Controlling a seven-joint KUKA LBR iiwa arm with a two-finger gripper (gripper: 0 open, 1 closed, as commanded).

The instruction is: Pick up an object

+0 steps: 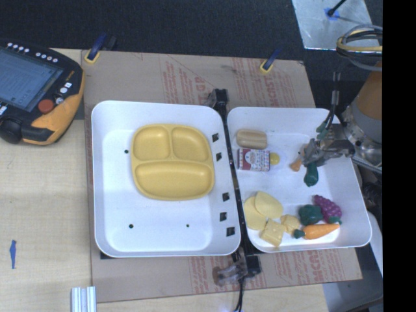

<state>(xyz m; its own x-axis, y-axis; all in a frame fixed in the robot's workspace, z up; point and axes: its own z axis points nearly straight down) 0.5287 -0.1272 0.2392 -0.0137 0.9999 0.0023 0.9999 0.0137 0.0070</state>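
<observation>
Gripper (313, 156) hanging low over right bin (294, 119), near its right side; finger state: cannot tell. Dark green piece (312, 173) sitting just beneath it. Carrot (320, 231), grapes (327, 207), cheese (264, 213) lying nearer the front. Yellow tray (173, 160) resting in left bin (110, 194).

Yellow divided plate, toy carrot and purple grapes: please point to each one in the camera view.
Yellow divided plate (173, 179): camera view, on its large lower compartment.
Toy carrot (320, 231): camera view, on its orange body.
Purple grapes (328, 207): camera view, middle of the bunch.
</observation>
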